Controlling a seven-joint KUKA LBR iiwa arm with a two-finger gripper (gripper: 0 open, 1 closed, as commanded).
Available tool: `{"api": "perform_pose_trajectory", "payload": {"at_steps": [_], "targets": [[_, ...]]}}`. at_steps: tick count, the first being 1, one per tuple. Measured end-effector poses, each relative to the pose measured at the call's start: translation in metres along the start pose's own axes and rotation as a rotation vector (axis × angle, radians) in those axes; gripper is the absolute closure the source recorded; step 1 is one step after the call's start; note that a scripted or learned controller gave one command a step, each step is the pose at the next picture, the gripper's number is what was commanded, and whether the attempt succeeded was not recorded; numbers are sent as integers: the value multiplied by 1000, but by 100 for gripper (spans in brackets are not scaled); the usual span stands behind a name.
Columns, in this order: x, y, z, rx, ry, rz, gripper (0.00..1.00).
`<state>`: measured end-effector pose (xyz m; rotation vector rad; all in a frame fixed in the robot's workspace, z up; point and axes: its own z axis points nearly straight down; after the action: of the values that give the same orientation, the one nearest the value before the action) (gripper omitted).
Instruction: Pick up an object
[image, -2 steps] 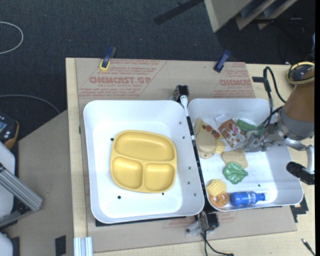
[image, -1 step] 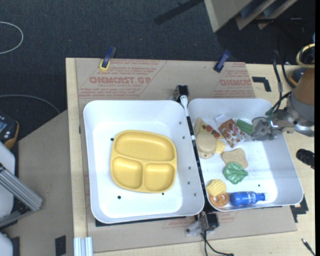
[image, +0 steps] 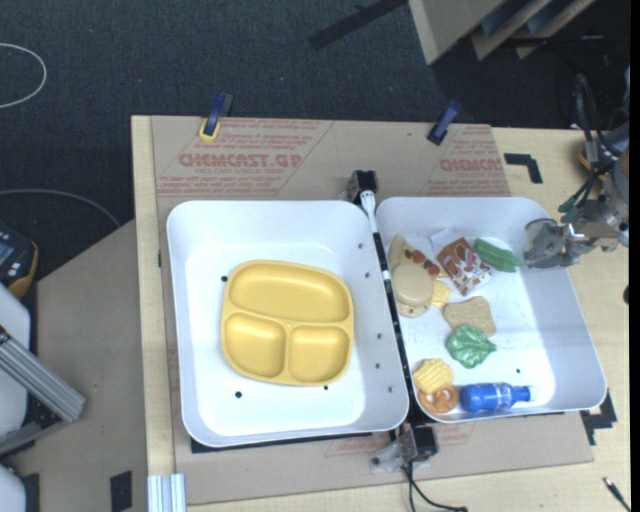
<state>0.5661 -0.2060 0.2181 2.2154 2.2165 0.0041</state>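
Observation:
The right bin (image: 560, 330) holds several toy foods: a green pod (image: 497, 254), a red-and-white pack (image: 463, 264), a tan bun (image: 412, 285), a beige toast slice (image: 471, 315), a green leafy piece (image: 469, 346), a yellow corn piece (image: 433, 376), an orange ring (image: 441, 399) and a blue bottle (image: 494, 397) lying on its side. My gripper (image: 545, 245) hangs over the bin's upper right rim, right of the green pod and apart from it. Nothing shows between its fingers.
The left bin (image: 190, 330) carries a yellow three-compartment plate (image: 288, 322). Clamps (image: 212, 118) hold the cardboard sheet at the back. A black bracket (image: 363, 186) sits between the bins at the top. Cables hang at the far right.

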Motion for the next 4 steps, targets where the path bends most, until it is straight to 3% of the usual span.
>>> {"api": "perform_pose_trajectory", "payload": {"at_steps": [1, 4], "targets": [[0, 1, -7, 3, 1, -1, 100], [155, -31, 12, 11, 7, -5, 100]]}}
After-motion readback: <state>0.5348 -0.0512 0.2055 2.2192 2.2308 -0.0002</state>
